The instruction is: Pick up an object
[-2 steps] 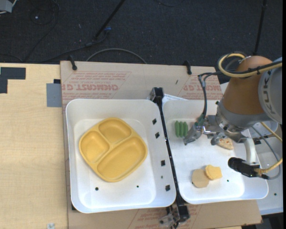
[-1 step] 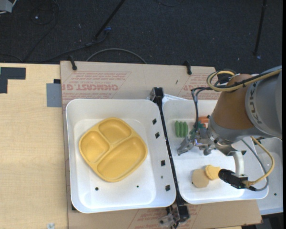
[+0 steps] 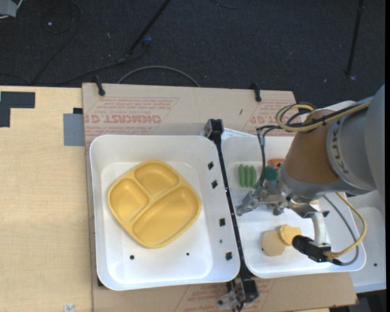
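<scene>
Tabletop bearing two bins; jaws hovering low in right bin beside green object, state indiscernible; nothing lifted, pickup pending.

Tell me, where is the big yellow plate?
The yellow plate lies in the left bin, alone, across the divider from the gripper.

The arm hides part of the right bin and its contents.

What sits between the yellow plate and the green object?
In the camera view, bare bin floor, then the black divider between the bins, separates yellow plate from green object.
</scene>
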Action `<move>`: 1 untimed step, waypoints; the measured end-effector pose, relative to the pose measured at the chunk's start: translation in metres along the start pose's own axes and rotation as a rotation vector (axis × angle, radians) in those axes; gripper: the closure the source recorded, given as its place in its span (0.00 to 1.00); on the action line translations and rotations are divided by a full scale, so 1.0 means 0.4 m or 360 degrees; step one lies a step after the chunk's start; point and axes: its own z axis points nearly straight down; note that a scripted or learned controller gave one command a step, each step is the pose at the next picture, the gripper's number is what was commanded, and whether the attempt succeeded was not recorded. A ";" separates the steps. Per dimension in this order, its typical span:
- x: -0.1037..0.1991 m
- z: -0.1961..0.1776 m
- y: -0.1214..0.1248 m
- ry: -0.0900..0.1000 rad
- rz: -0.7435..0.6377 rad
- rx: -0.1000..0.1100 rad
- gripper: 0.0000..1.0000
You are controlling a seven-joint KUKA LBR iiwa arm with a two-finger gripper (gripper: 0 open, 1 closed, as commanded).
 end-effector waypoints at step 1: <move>-0.003 -0.030 0.001 0.0000 0.0007 -0.0002 1.00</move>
